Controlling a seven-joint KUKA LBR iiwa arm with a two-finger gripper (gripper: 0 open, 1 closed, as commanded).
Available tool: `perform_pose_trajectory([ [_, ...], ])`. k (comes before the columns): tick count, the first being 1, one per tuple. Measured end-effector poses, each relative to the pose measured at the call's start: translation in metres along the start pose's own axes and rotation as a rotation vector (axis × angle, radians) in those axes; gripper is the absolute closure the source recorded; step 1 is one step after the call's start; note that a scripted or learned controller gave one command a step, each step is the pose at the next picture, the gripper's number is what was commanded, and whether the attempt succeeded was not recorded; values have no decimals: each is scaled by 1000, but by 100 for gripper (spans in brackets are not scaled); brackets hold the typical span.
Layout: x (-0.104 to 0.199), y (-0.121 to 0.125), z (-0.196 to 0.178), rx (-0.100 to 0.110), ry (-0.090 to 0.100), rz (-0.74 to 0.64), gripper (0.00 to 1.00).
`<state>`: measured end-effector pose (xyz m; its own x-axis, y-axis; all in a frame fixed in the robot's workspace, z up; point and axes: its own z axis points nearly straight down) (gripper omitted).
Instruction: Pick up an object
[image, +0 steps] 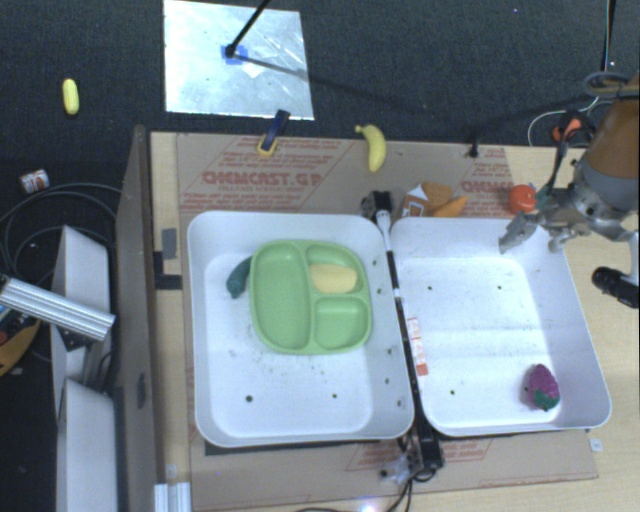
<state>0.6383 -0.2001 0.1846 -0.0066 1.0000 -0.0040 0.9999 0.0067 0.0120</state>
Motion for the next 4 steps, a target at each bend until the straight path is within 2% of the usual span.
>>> perform_pose_trajectory([
  [1,-6,33,-1,6,2,0,0],
  [2,-4,32,-23,6,3,2,0],
  [3,-4,16,-11,11,3,5,0],
  [4,-6,14,9,11,3,5,0],
])
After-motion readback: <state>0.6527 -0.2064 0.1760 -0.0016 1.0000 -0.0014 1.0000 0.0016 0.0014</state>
